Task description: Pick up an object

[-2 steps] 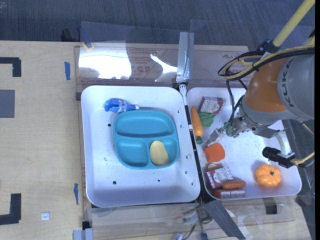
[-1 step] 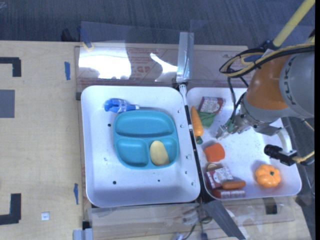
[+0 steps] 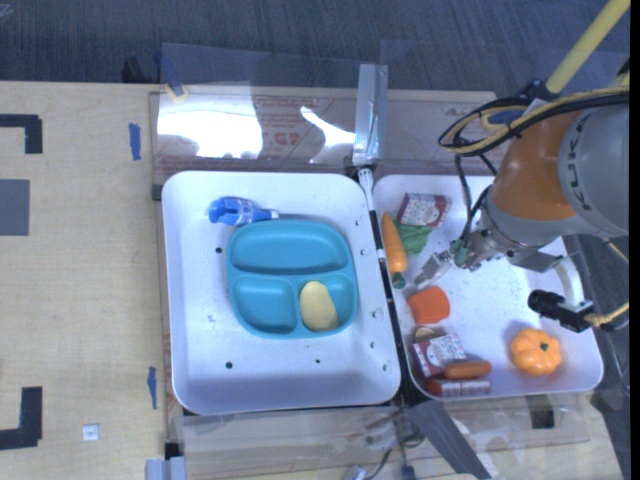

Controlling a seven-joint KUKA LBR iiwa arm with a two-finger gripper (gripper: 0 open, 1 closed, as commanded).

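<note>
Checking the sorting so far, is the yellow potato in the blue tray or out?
In: the yellow potato lies in the blue tray's lower right compartment.

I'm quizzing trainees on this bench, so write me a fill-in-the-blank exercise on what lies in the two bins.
1. The yellow potato lies in a compartment of the ____ divided tray.
2. The toy carrot lies in the ____ bin.
3. The gripper hangs over the ____ bin.
4. The small pumpkin is ____ in colour.

Missing words: blue; right; right; orange
</note>
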